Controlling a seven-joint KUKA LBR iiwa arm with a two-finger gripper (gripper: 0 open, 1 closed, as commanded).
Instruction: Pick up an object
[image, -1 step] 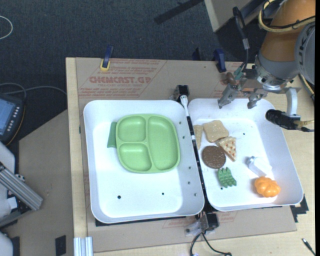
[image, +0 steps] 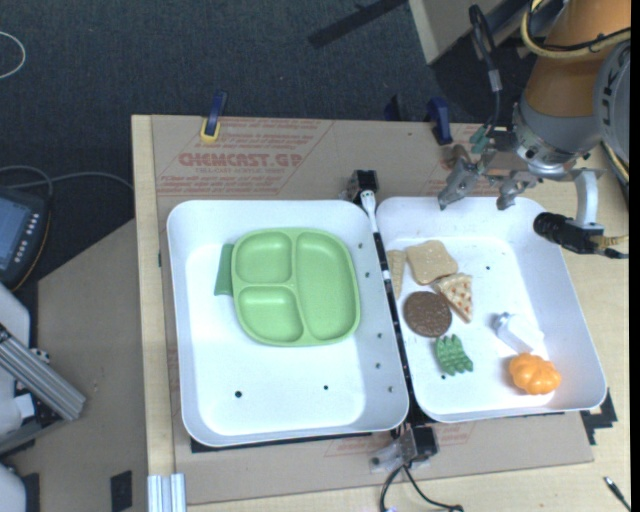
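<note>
Claw (image: 481, 187) hangs over far edge of right bin (image: 585, 330), fingers spread apart, nothing between them. Step: approach, no pick made yet. Candidates all nearer camera than claw: bread slice (image: 432, 261) closest, just below it; brown cookie (image: 428, 313), waffle wedge (image: 458, 295) beyond that; orange pumpkin (image: 533, 373) farthest. Next: move above 1 item, descend, close fingers.

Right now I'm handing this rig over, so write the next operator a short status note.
Gripper: open, holding nothing, above the far rim of the right bin.
Right bin holds the bread slice, brown cookie, waffle wedge, green piece, orange pumpkin and small bottle.
Left bin holds the green divided plate.
Done: nothing picked. Left: descend, grasp, lift.
</note>
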